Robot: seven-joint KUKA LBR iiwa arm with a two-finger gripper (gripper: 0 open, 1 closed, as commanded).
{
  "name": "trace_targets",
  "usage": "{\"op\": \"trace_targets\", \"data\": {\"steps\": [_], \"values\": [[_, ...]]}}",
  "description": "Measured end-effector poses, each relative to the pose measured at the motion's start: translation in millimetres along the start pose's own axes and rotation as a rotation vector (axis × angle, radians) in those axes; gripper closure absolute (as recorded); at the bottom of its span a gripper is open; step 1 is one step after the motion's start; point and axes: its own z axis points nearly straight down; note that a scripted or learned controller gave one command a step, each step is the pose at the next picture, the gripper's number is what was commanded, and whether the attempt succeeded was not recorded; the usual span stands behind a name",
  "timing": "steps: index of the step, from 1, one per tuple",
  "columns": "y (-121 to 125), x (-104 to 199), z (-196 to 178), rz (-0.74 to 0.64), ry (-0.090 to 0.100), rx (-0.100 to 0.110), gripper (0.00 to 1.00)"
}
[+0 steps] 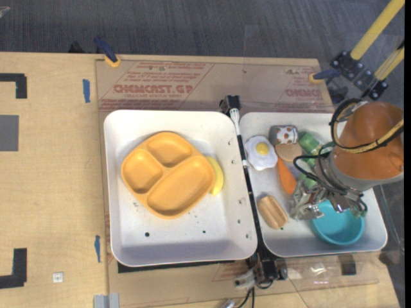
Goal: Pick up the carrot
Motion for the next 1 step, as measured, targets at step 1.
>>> {"op": "trace_targets", "data": {"steps": [1], "values": [[0.1,0.6,1.1,-0.001,0.002,0.0,0.0]]}}
